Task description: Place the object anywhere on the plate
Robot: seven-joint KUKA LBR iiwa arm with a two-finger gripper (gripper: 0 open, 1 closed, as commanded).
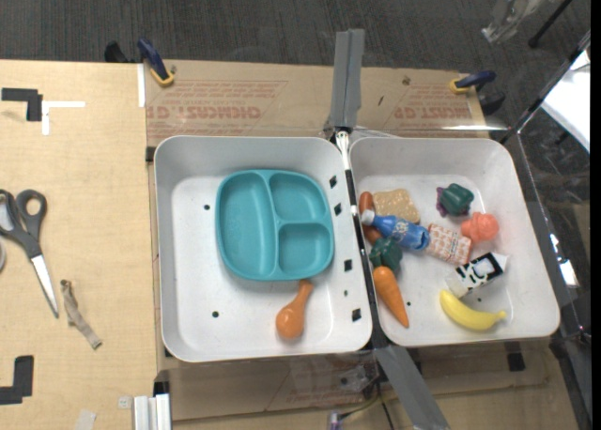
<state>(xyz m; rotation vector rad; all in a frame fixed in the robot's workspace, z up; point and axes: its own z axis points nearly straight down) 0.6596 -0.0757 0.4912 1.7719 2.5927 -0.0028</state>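
On the far left of the bench we are seeing a pair of scissors [28, 236] lying on the wood, well apart from the bins. In the left bin [178, 325] the teal plate [274, 223] is lying with its three compartments bare. Just below it, touching or nearly touching its lower rim, an orange drumstick-shaped toy [294, 314] is resting on the bin floor; we are judging this to be the object to place, though the task is not naming it.

In the right bin [526, 315] a carrot [389, 295], a blue bottle [399, 229], a banana [471, 313] and other small toys are crowding together.

The gripper's state we cannot tell.

We are expecting these risks: the drumstick is rounded and could be rolling away under the fingers, and a grasp so close to the plate could be pushing the plate or catching its rim.
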